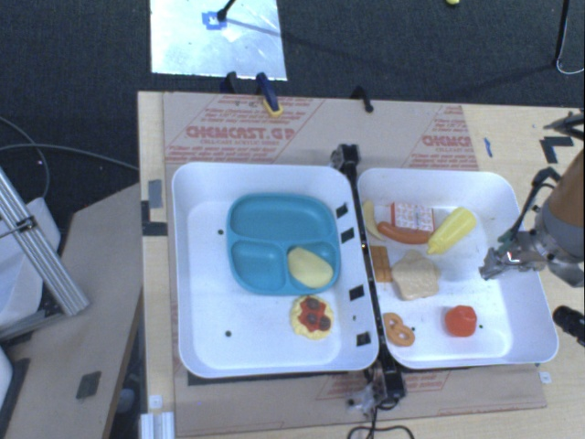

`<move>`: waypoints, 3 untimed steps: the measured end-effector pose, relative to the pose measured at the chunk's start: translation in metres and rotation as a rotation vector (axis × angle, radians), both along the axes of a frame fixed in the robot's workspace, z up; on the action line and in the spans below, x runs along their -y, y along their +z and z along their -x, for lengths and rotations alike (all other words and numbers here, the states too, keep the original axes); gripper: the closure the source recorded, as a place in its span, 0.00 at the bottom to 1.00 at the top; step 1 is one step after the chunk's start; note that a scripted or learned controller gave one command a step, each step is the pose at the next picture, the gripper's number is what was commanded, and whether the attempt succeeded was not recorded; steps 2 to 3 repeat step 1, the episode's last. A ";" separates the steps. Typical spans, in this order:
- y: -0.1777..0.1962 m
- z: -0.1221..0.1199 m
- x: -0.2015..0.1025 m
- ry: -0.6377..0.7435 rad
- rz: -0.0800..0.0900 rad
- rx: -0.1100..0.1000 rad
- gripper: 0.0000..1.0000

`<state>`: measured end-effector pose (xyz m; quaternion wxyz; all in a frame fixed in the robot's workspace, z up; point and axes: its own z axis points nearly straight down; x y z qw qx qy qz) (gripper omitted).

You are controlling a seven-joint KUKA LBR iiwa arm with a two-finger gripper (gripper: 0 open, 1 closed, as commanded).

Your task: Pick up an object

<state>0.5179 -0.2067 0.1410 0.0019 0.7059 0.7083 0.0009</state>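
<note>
The right bin (498, 190) holds several toy foods: a yellow bottle-shaped piece (452, 230), a hot dog (404, 234), a red and white box (412, 215), a slice of bread (416, 277), a pretzel (398, 328) and a red tomato-like piece (461, 320). My gripper (502, 262) hangs over the right side of this bin, to the right of the bread and above the red piece. Nothing shows between its fingers.
The left bin (196, 273) bears a blue divided plate (279, 240) with a yellow lemon-like piece (310, 265) on it, and a small pizza (312, 316) beside the plate. A clip-lined divider (361, 245) separates the bins. A metal frame (37, 245) stands at left.
</note>
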 end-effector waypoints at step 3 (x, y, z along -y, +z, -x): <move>-0.058 0.032 -0.002 -0.004 -0.002 -0.002 1.00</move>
